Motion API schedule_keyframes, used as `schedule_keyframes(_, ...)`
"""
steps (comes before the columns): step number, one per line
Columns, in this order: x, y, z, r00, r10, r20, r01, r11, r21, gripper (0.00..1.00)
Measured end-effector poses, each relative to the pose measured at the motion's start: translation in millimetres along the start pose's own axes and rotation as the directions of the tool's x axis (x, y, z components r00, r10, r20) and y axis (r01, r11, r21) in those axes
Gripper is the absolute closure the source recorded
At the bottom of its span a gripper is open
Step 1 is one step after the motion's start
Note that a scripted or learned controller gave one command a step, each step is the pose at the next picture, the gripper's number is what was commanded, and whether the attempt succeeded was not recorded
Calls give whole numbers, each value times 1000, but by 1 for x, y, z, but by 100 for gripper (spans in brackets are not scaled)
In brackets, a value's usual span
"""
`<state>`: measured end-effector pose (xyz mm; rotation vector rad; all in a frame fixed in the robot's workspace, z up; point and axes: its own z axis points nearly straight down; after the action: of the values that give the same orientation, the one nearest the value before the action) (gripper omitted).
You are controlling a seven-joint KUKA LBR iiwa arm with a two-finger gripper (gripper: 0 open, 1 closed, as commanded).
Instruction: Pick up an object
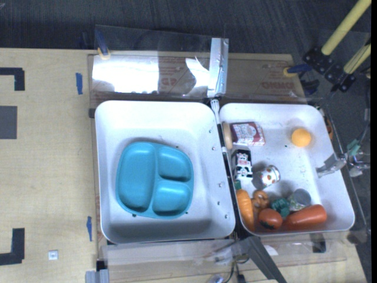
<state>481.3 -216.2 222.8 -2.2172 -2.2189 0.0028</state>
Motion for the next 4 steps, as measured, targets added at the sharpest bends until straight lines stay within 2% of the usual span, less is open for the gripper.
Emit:
schedule_keyframes(1,-5,42,80,997,-77,12,77,997,-27,0)
schedule_keyframes(2,5,127,130,992,-124,-9,124,992,-12,0)
schedule_keyframes(3,2,127,121,992,-126,1,126,992,-12,100)
schedule_keyframes(4,52,129,33,999,43,3,-43,999,-11,100)
